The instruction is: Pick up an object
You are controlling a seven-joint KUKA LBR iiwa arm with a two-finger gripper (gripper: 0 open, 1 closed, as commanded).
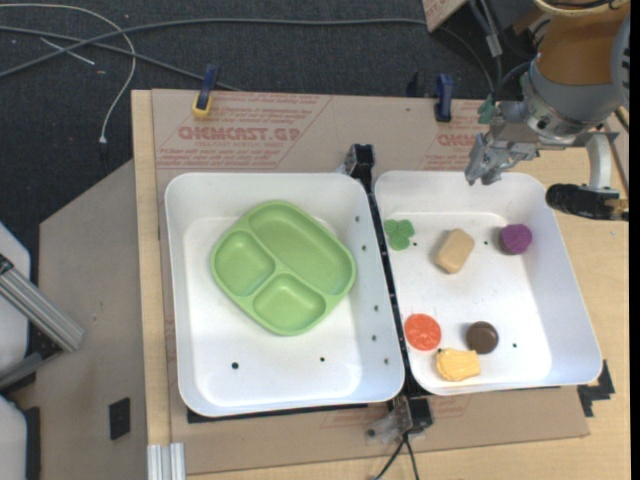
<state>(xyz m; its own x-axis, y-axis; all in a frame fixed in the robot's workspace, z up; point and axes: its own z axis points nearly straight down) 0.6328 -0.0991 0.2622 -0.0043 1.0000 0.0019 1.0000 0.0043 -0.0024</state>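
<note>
- The grey arm with its orange band (pixel 585 28) enters at the upper right of the frame, and its two-finger gripper (pixel 487 175) hangs over the far rim of the right shallow white bin (pixel 560 298).
- The fingers point down and sit close together with nothing between them — whether they are fully closed I cannot tell.
- In the right bin lie six small objects: a green flat leaf-like piece (pixel 399 233) near the left wall, a tan rounded block (pixel 454 250) just right of it, and a purple ball-like piece (pixel 515 238) toward the right wall.
- Lower in that bin, an orange-red round disc (pixel 422 332) sits beside a dark brown round piece (pixel 482 337), with a yellow lumpy piece (pixel 458 365) just below them — close to both.
- The left shallow white bin (pixel 190 298) holds a light green plastic tray with three compartments (pixel 283 267), lying flat and turned at a slant.
- Both bins rest on a brown cardboard sheet (pixel 290 123) printed with red lettering.
</note>
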